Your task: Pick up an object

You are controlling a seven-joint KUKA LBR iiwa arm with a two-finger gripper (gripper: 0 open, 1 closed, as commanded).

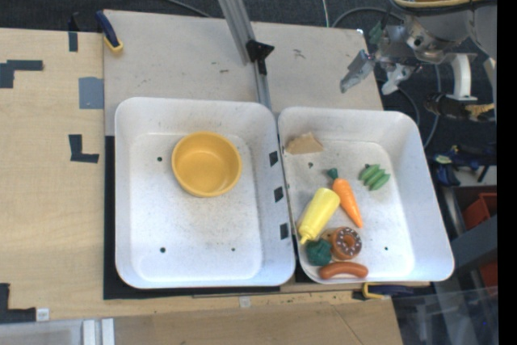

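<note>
Below the claw (373,73) and off to its left sits the right bin (408,133), and that's where all the candidates lie. The claw hangs above the bare counter (186,52) just beyond the bin's far rim, fingers spread a little, nothing between them.

Closest pick: the tan wedge (303,144), tucked in the near-left corner relative to the claw, just under the far rim. Looks like a light toy piece, probably stiff, flattish, so a low profile to pinch.

Further down from the claw, the carrot (348,202): long axis runs on a diagonal, green top toward the claw, orange tip pointing away and slightly right. I'd judge it hard plastic, light, a bit slick; best pinched across the thick middle, jaws square to that axis.

Just beside it, touching or nearly so, the yellow corn (317,213), slanting the opposite way, fat end up toward the carrot's top. Chunky, likely light, round enough to roll out of a sloppy grip.

Right of the carrot, well apart, the small green pod (374,176) lies alone, a clean target but tiny.

Farthest from the claw: doughnut (346,241), a dark green piece (318,252) and the sausage (342,271), lying crosswise along the near wall, crowded together.

Over in the left bin (129,174), the yellow bowl (207,164) sits upright; its rim is the only hold.
</note>
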